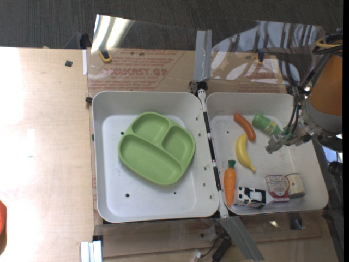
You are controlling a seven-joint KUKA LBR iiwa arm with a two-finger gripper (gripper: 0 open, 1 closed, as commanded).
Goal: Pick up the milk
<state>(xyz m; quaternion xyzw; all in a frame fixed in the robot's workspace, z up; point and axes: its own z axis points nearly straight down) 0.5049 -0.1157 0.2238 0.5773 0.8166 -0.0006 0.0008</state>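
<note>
- We are seeing the gripper hovering over the right bin, toward its right wall; we cannot tell its state at this size.
- The milk, a cow-patterned carton, is lying at the near edge of that bin, touching the carrot and just beside the yogurt box.
- We are judging that crowding risks a grab of the wrong item.
- The banana and sausage are lying between.
- The left bin is carrying a green plate; both bins are sitting on a pale bench.
</note>
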